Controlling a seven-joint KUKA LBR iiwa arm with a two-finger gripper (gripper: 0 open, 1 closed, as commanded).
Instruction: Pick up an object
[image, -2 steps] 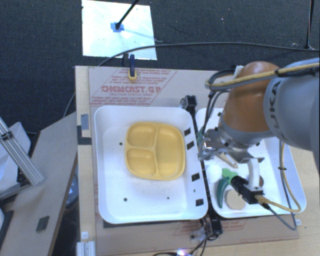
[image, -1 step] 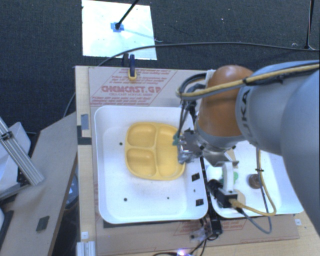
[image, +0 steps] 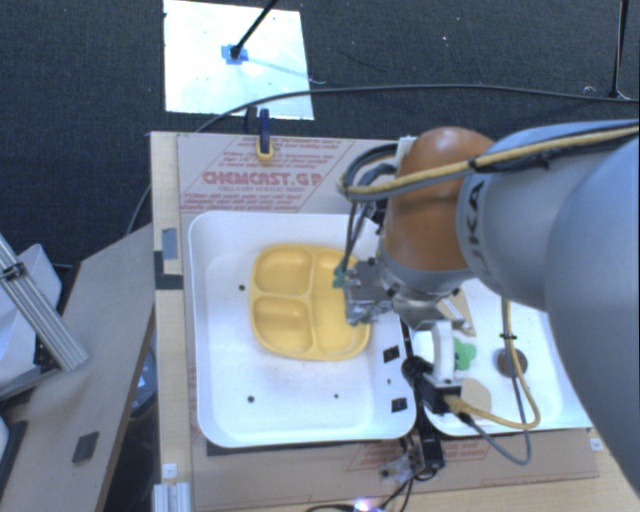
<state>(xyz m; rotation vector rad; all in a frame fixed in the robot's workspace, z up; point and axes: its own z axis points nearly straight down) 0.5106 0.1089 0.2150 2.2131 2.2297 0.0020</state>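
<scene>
1. Reaching in from the right, the arm (image: 560, 220) hangs its wrist over the divide between the two white bins, with the gripper (image: 360, 298) low at the right edge of the left bin (image: 225, 400).
2. A yellow divided tray (image: 295, 300) lies flat in the middle of the left bin, toward its right side, well apart from the left wall.
3. The tray's right rim lies just beside or under the gripper; whether they touch cannot be told, since the wrist hides that spot.
4. From the gripper, the bulk of the tray stretches to the left, its long axis running roughly from the bin's far edge to its near edge.
5. Whether the gripper is spread or clenched cannot be told; the wrist housing covers it, and nothing is visibly clamped.
6. A small green piece (image: 464, 352) and a tan disc (image: 478, 392) lie in the right bin (image: 560, 405), near its left edge, beside the wrist.
7. My judgement: the tray's right rim is the nearest thing to grasp, and a thin, shallow rim could slip out of a pinch.
</scene>
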